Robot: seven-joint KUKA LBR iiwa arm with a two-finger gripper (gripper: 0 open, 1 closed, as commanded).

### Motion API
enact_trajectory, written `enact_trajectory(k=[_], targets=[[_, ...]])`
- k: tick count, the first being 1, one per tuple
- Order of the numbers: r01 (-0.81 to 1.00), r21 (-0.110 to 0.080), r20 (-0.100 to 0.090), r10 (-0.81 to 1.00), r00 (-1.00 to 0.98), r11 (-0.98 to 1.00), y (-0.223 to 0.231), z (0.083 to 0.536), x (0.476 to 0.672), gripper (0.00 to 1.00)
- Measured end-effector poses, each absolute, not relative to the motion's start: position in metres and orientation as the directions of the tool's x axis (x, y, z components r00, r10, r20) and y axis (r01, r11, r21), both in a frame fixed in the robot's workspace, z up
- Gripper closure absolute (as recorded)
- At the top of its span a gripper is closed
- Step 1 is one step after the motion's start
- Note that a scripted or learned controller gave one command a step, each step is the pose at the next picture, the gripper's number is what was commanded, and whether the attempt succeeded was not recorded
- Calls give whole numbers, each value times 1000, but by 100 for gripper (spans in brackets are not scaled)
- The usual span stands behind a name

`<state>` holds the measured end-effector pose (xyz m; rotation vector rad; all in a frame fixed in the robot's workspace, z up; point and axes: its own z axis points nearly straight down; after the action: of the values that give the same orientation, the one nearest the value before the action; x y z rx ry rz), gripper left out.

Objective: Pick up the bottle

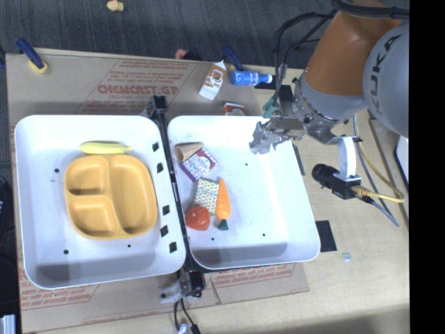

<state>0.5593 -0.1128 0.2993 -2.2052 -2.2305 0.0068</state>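
Note:
A small blue bottle [247,78] with a pale cap lies on its side on the cardboard behind the right bin [302,218]. My gripper [267,139] hangs over the far right part of that bin, nearer the camera than the bottle and a little to its right, well apart from it. Nothing shows beneath the gripper but bare bin floor.
In the right bin lie an ice cream cone [186,150], a purple packet [199,164], a checkered packet [206,193], a carrot [222,200] and a tomato [197,218]. The left bin holds a yellow divided tray [110,195] and a banana [105,147]. A milk carton [212,81] stands beside the bottle.

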Motion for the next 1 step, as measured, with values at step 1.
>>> enact_trajectory(k=[1], targets=[[997,-9,2,997,-82,82,-124,154,529,100]])
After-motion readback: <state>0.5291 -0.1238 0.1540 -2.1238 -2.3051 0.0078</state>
